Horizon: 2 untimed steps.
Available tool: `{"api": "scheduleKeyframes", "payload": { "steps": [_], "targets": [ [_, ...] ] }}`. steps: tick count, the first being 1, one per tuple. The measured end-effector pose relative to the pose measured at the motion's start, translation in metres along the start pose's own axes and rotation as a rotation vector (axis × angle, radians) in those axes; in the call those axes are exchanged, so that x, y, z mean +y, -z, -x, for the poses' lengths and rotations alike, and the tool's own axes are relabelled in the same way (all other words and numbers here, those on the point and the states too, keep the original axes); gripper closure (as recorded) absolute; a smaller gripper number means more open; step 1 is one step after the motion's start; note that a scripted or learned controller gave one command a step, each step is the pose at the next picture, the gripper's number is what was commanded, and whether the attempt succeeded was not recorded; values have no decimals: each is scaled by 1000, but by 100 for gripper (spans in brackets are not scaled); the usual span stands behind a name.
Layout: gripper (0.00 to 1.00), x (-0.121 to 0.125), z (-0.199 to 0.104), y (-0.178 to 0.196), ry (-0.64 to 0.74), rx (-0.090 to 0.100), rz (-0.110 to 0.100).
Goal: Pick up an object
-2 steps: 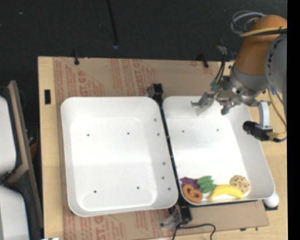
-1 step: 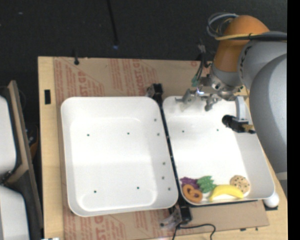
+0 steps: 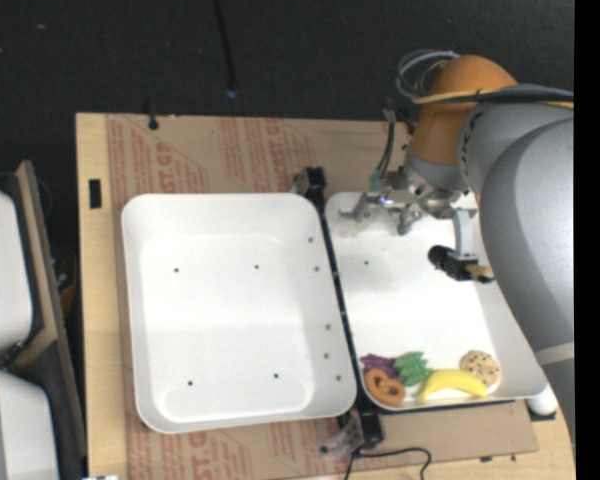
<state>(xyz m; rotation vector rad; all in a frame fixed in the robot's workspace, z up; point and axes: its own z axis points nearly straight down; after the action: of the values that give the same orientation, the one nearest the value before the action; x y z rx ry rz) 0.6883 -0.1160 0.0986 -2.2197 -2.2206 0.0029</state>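
Note:
Several small toy foods lie along the front edge of the right bin [image 3: 420, 298]: purple grapes [image 3: 377, 365], a brown donut [image 3: 385, 388], a green leafy piece [image 3: 413, 366], a yellow banana [image 3: 450, 385] and a speckled cookie [image 3: 479, 368]. My gripper [image 3: 405, 230] hangs over the far end of that same bin, well behind the toys. It is open, with nothing between its fingers. The grey arm and its orange band [image 3: 460, 98] cover the bin's far right corner.
The left bin [image 3: 225, 308] sits beside the right one, on brown cardboard [image 3: 210, 158]. Black clips [image 3: 309, 180] join the bins at the back and front. White containers [image 3: 0, 278] stand off the bench at the left.

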Motion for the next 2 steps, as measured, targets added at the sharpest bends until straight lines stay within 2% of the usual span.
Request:
{"api": "scheduleKeyframes", "payload": {
  "steps": [1, 2],
  "targets": [
    [0, -20, -48, 127, 3, 0, 15],
    [0, -21, -51, 101, -1, 0, 2]
  ]
}}
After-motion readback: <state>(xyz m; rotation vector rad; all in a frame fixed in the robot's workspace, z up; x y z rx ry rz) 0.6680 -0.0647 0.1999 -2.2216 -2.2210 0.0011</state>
